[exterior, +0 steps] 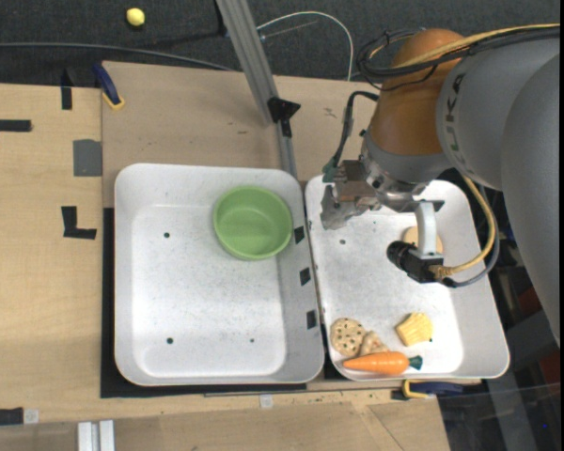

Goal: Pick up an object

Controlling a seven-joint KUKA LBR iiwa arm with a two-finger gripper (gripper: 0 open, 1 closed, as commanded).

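Toy carrot (380, 364) at 6 o'clock in right bin (479, 346), touching cookie (346, 333), near cheese wedge (414, 328). Green bowl (252, 222) at 1 o'clock in left bin (141, 280). Gripper (336, 209) poised at right bin's 11 o'clock; opening impossible to tell, nothing visibly held.

Your tabletop (188, 111): light wood, black tape marks at left. Two white bins on it, touching: left bin (136, 280), right bin (475, 332).
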